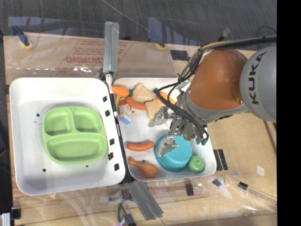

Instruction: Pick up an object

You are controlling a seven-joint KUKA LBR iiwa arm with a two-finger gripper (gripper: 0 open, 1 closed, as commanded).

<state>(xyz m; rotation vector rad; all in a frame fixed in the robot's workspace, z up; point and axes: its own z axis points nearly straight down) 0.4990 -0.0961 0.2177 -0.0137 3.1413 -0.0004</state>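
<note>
On my far left the left bin (19,126) holds a green divided plate (74,134). In the right bin (210,166) lie a sausage (140,146), a drumstick (143,167) and bread pieces (148,101). My jaws (170,138) hang over the blue cup (175,156), touching its rim; I cannot tell whether they are open. A green apple (197,164) sits just beside the cup.

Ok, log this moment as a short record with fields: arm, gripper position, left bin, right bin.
arm: grey KUKA arm with orange band, reaching over the right bin
gripper position: two-finger gripper low over the round teal plastic bowl
left bin: shallow white bin with a green three-compartment plastic tray
right bin: green toy apple, orange toy sausage, brown toy drumstick, toast pieces
</note>
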